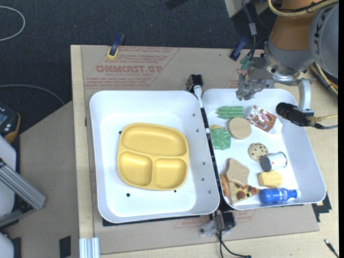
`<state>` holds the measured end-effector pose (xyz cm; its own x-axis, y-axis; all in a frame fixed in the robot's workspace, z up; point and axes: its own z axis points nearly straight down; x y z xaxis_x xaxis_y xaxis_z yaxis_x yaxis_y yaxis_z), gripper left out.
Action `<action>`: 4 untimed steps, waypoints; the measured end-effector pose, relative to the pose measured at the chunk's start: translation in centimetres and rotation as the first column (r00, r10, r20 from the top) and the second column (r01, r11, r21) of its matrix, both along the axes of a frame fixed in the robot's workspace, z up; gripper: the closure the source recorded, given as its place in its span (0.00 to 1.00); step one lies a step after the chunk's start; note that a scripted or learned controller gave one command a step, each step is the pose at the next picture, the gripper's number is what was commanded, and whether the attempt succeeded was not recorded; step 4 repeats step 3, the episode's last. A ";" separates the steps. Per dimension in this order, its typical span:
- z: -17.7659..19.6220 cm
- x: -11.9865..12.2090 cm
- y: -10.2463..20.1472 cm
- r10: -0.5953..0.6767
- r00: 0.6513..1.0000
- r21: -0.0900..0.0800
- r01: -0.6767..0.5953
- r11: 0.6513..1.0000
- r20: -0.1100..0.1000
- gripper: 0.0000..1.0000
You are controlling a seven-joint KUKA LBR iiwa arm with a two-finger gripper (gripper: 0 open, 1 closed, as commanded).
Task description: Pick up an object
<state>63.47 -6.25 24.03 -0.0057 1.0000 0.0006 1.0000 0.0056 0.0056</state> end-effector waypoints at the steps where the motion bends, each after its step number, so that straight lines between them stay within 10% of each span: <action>1: -1.4 3.1 3.4 -0.002 1.000 -0.001 0.002 1.000 -0.001 1.00; 4: -0.4 2.8 4.0 -0.005 1.000 -0.001 0.005 1.000 0.000 1.00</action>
